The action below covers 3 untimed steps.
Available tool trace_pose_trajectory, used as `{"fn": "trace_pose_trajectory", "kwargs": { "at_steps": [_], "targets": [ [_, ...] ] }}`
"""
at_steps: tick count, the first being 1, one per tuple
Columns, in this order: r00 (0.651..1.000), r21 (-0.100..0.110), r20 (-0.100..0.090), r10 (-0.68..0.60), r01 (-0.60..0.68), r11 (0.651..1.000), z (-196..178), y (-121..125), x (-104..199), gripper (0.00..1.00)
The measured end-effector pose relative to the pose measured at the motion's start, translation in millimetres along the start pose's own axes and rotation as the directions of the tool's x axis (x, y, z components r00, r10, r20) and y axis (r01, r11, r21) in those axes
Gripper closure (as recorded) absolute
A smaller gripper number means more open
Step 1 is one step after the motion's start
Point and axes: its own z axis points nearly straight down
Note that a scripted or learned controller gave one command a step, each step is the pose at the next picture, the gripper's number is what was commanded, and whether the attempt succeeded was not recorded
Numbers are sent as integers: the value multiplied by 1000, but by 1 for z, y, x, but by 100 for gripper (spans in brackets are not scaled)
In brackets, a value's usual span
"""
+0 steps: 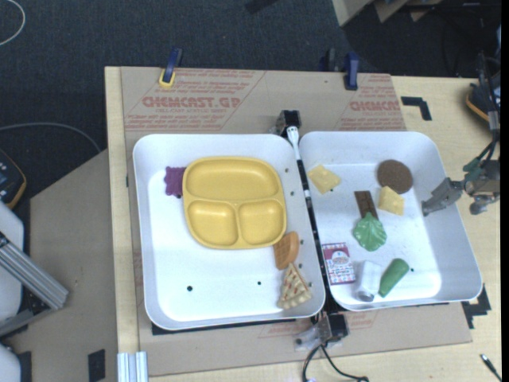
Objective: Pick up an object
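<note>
Left to right, the left bin (151, 237) held a yellow divided plate (235, 201) with a purple piece (173, 181) touching its left edge, then an orange-brown item (287, 249) and a waffle-patterned wedge (294, 287) near the shared wall. The right bin (453, 245) held a red-and-white packet (339, 263), a yellow chunk (324, 178), a brown bar (365, 204), a green leafy piece (370, 233), a white cylinder (368, 280) touching a green pepper-like item (394, 277), a second yellow chunk (391, 200) and a brown disc (394, 175). My gripper (442, 196) sat at that bin's right rim, grasping nothing; whether its fingers stood apart or together I could not tell. I judged the step to be the approach, no object yet chosen by contact. The next move called for travel leftward over the nearest candidates, the second yellow chunk and brown disc, then a descent centred on one, clear of its neighbour.
</note>
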Motion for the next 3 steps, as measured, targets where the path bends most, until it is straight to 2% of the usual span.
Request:
{"fn": "trace_pose_trajectory", "kwargs": {
  "at_steps": [1, 2, 3],
  "targets": [
    [1000, -9, 2, -2, 2, 1000, -4, 2, 0, 0],
    [1000, -1, -2, -3, 3, 1000, 50, 5, 11, 0],
    [1000, -1, -1, -1, 1, 1000, 101, 8, 2, 0]
  ]
}}
